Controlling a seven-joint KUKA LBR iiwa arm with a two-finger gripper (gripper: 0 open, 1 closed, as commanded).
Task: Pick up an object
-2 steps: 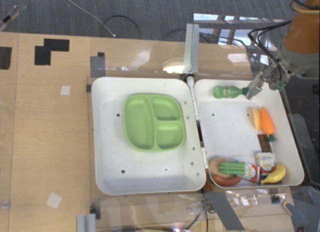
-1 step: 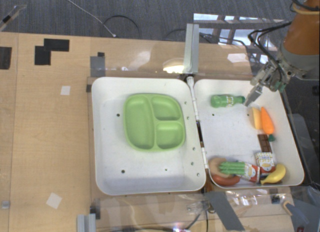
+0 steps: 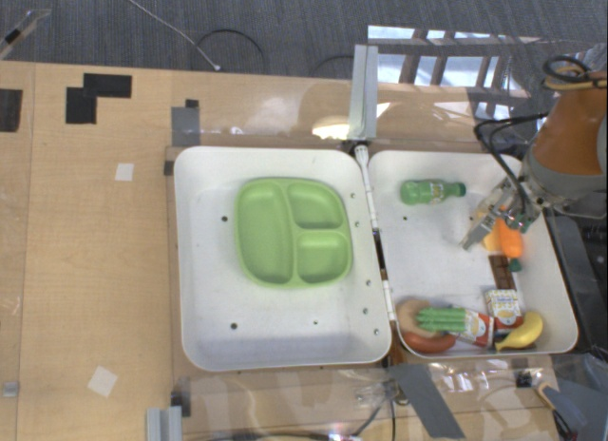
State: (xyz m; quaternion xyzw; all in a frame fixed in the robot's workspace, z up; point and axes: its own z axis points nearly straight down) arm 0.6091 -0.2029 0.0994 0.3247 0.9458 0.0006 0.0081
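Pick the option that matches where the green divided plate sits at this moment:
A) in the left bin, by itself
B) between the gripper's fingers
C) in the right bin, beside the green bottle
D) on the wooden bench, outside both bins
A: the green divided plate lies flat in the left bin, while the green bottle and the heap of toy food are in the right bin.
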